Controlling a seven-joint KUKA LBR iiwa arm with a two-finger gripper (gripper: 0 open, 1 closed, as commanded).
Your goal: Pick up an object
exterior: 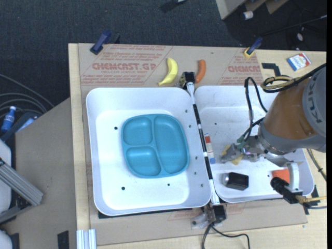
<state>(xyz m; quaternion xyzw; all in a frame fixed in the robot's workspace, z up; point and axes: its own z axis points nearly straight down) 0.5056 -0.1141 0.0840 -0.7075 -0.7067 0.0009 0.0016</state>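
You see two white bins side by side on a bench [124, 61]. The left bin [104, 154] holds a blue divided plate [154, 144] at its middle. The arm [290, 118] reaches in from the right edge of the frame over the right bin [223, 105]. Its gripper [233, 153] sits low near that bin's middle. You cannot tell how far it is open or whether it has hold of anything. A small yellowish bit shows at its tip, too small to name. A black block [236, 180] lies on the bin floor just below the gripper in the frame, apart from it. Above the bins, a banana [169, 71] and an orange carrot [200, 70] lie near each other.
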